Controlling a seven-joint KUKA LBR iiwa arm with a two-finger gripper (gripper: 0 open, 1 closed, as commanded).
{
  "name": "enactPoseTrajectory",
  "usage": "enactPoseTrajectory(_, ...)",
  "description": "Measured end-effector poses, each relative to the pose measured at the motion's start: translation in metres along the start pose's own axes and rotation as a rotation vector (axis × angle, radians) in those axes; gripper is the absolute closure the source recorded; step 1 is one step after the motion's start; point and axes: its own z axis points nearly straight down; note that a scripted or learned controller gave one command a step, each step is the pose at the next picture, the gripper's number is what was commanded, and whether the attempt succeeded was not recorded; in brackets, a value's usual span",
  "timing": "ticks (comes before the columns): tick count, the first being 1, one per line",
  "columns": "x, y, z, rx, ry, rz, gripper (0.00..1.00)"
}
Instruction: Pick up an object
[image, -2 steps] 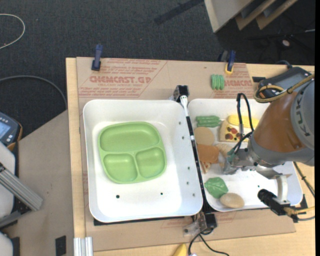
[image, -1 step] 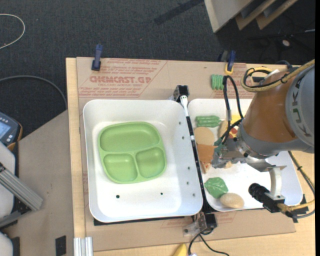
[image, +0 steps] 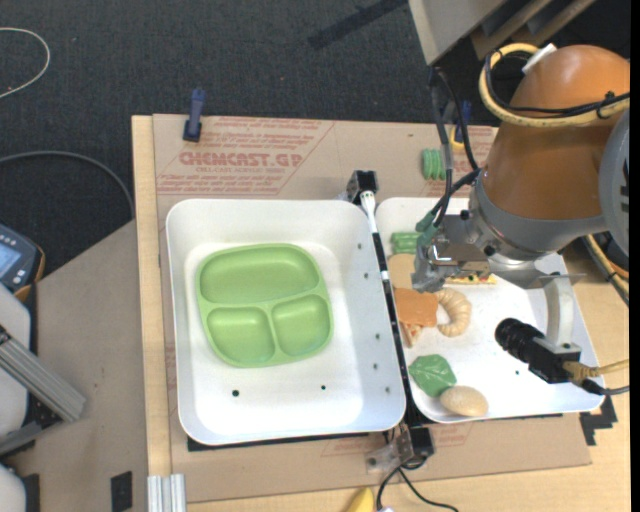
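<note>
The right bin (image: 520, 395) holds several small things. An orange wedge (image: 415, 311) lies near its left wall, with a curled tan piece (image: 457, 311) touching its right side. A green leafy piece (image: 432, 373) and a beige oval (image: 464, 401) lie near the front edge. A small green piece (image: 404, 241) and a tan flat piece (image: 401, 268) lie at the back left. My gripper (image: 437, 268) hangs low over the bin's back left, just above the orange wedge and beside the tan flat piece. The wrist hides whatever lies beneath it.
The left bin (image: 190, 330) holds a green divided plate (image: 264, 303). A black clip (image: 362, 184) sits at the back where the two bins meet. A green clip (image: 433, 163) and a blue clip (image: 193, 113) sit on the cardboard behind.
</note>
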Motion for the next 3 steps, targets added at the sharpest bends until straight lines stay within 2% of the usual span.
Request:
enactPoseTrajectory(1,0.058,-0.001,-0.040,0.010,-0.002,0.002,1.00)
enactPoseTrajectory(3,0.055,0.000,-0.058,0.012,-0.006,0.008,1.00)
